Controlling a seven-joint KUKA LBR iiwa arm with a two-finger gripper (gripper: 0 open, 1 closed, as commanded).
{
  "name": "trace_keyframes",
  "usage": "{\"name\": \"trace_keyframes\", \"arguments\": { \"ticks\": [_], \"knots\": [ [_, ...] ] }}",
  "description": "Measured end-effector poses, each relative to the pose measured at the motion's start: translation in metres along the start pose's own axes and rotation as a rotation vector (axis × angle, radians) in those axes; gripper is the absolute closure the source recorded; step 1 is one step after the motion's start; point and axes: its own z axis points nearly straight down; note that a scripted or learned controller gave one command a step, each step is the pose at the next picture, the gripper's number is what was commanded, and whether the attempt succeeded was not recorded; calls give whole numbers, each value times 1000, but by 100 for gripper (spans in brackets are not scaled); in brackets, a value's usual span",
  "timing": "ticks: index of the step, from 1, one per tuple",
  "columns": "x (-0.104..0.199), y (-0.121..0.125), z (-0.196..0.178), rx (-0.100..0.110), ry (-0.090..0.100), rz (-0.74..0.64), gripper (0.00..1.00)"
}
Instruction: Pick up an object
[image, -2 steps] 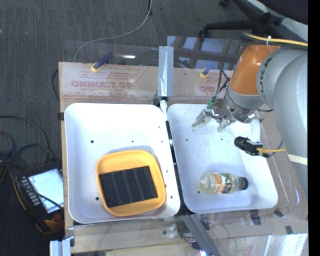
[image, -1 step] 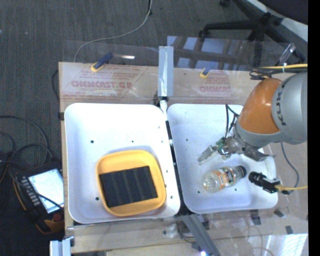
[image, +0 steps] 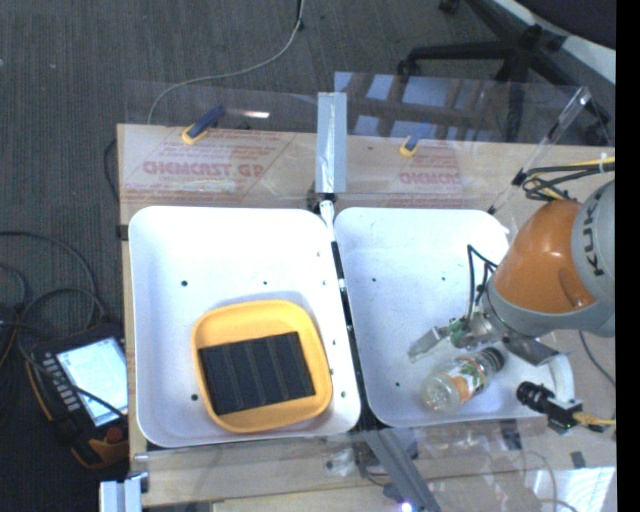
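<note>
In the camera view, the two-finger metal gripper (image: 440, 340) is hanging with jaws spread open in the right white bin (image: 400, 270) at lower right, just above the clear plastic bottle (image: 460, 380) lying there. A yellow tray (image: 262, 365) is sitting in the left bin (image: 200, 250); dark carpet (image: 100, 60) is surrounding the wooden bench (image: 230, 170).

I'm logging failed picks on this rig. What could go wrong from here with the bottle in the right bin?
1. The clear plastic bottle lies on its side, so it may roll away when touched.
2. It sits near the right bin front wall, crowding the gripper.
3. Its smooth, rounded body may slip free.
</note>
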Motion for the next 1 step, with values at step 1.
{"name": "trace_keyframes", "arguments": {
  "ticks": [1],
  "knots": [
    [-42, -8, -25, 26, 9, 319, 0]
  ]
}}
